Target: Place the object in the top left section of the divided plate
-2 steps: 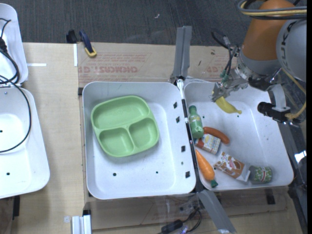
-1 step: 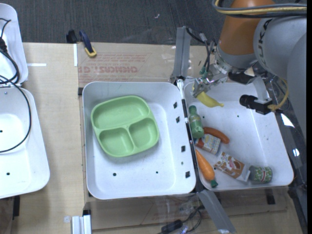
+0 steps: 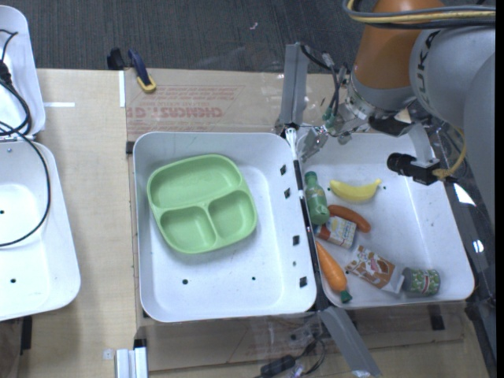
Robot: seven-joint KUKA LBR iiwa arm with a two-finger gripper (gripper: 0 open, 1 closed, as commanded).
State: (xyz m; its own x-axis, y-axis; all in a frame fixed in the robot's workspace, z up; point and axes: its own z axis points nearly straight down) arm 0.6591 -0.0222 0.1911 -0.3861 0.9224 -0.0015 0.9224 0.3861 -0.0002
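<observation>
The jaws, whose state I cannot tell, hover over the right white bin above the yellow plastic banana.

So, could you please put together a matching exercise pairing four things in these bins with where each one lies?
Things:
1. divided plate
2. banana
3. carrot
4. green can

Places:
A. near the front right corner of the right bin
B. in the left bin, towards its back left
C. by the wall between the two bins, near the front
D. in the rear half of the right bin, just above the red sausage

Pairs: 1-B, 2-D, 3-C, 4-A
</observation>
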